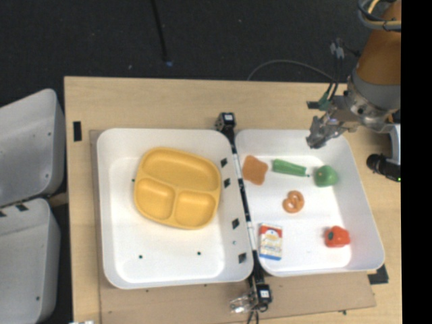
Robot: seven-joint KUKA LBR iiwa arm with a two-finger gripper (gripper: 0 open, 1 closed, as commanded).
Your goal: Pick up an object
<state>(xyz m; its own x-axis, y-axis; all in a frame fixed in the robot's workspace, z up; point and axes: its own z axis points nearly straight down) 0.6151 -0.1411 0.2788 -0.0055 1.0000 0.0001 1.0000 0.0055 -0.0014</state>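
Left bin carries a yellow divided tray. Right bin carries green vegetable, orange slab, carton, red pepper, pretzel. Pincer above rear rim; finger state cannot be told.

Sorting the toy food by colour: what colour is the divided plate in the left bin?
Yellow: the divided plate shows plainly in the camera view.

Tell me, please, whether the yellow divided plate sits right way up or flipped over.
Right way up: the yellow divided plate in the left bin shows its three hollow compartments facing the camera.
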